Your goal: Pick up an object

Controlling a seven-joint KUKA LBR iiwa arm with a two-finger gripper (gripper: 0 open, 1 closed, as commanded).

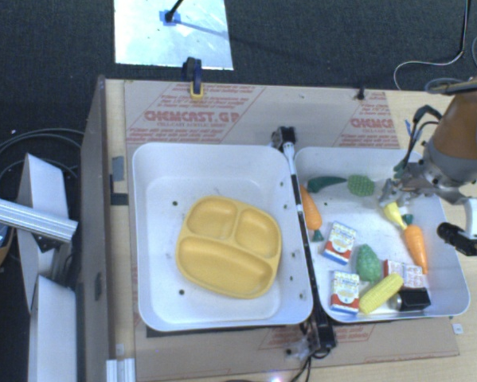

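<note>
The right bin (453, 289) holds several toy foods. Among them are a green pod (326, 183), a green knobbly ball (361, 185), a small yellow piece (394, 214) and an orange carrot (415, 245). There are also two small cartons (340, 241) (346, 290), a green vegetable (369, 263) and a yellow corn cob (380, 293). Another carrot (306, 205) lies against the bin's left wall. My gripper (396, 191) hangs low over the bin's upper right part. It is just above the small yellow piece, and its tips are hard to make out.
The left bin (154, 213) holds a yellow divided plate (228, 245). A black block (413, 298) and a red-and-white carton (404, 273) sit at the right bin's front right. A black clamp (459, 239) juts in over the right rim. Cables run at the far right.
</note>
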